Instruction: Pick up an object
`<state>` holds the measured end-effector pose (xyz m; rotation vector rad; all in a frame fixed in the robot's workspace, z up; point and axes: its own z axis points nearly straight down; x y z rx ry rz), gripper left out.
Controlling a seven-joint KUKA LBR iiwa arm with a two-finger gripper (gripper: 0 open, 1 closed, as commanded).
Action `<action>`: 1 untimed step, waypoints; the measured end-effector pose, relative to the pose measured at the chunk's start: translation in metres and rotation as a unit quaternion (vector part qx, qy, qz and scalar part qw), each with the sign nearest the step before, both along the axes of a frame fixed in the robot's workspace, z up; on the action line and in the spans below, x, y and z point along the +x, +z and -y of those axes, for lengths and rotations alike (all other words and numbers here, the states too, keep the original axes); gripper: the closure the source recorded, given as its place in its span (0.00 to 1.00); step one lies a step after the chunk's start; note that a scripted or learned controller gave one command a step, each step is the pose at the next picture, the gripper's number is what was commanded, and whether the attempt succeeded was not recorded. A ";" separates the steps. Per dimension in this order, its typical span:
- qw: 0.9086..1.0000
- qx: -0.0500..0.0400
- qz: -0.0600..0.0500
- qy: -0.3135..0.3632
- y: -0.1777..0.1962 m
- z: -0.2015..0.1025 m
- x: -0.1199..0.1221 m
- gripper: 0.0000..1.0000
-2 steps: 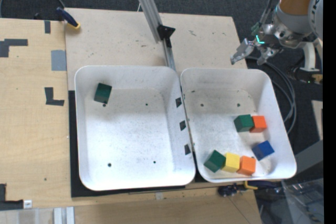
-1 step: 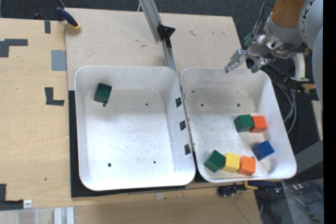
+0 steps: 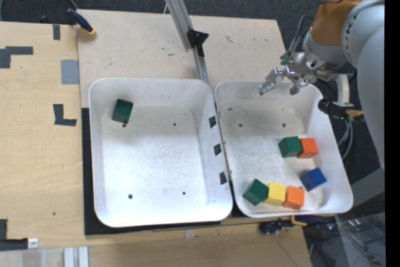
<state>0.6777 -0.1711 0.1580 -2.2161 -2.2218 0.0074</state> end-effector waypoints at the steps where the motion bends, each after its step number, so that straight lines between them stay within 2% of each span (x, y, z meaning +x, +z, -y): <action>1: 1.000 0.000 -0.002 -0.001 -0.055 -0.009 -0.002 0.00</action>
